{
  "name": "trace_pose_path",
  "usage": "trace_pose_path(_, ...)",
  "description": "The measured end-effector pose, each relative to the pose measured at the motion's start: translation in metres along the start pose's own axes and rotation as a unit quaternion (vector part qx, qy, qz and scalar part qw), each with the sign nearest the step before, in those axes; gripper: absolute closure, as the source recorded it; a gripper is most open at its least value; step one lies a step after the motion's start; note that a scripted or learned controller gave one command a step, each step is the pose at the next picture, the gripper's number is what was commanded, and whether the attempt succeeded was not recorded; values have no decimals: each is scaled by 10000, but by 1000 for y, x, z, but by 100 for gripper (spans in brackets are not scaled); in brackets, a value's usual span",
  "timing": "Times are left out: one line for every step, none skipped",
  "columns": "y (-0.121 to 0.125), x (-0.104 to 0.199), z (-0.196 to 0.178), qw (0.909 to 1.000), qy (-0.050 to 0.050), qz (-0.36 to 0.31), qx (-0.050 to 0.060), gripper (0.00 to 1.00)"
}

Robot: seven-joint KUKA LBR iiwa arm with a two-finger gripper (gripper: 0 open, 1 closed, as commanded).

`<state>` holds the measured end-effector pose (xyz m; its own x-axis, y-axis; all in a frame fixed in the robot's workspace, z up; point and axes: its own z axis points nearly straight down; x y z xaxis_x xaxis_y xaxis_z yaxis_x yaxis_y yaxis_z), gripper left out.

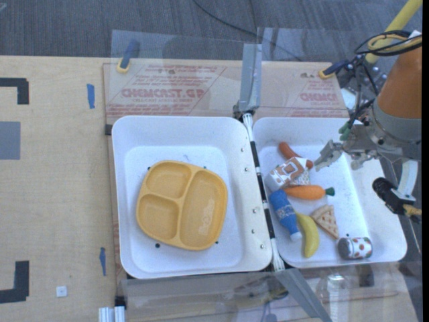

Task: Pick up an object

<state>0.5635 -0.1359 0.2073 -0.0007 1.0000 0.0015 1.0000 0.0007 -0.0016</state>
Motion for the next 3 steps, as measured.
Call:
trace_pose_path(-14,33,110,9999,-10,138,-18,0)
trace_pose_path(-14,31,101,9998,-13,181,-31,100)
trace_pose_path(23,75,9,9965,-10,-840,-15,100)
